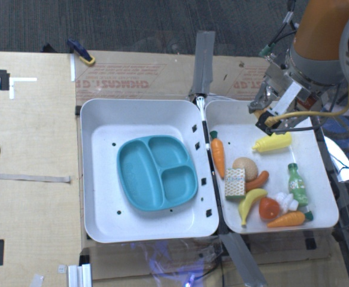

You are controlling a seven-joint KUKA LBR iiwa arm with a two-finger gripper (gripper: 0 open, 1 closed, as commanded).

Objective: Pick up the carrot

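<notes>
**Figure.** Slanted overhead view of the bench, as I see it from my remote station. The grey two-finger claw (265,104) hangs at the far rim of the right-hand shallow white bin (328,178); I cannot tell whether it is wide or narrow. The task's thing, a small orange toy carrot with a green top (218,155), lies below and to the view's left of the claw. It rests lengthwise along that bin's left wall, green top toward the far side, well apart from the claw. A second orange carrot with a green end (289,219) lies farthest below the claw, near the bin's front right corner. Just below the claw lies a yellow toy corn cob (272,143). Further below sit a round beige lump (245,167) and a small pale box with a green label (234,182), which touch each other. Beside them are a short orange-red sausage shape (257,180), a yellow toy banana (250,202), a red toy tomato (269,208) and a green toy bottle (297,184). Far to the view's left of the claw, the left-hand white bin (96,160) holds a blue plastic plate with three compartments (157,172).
</notes>
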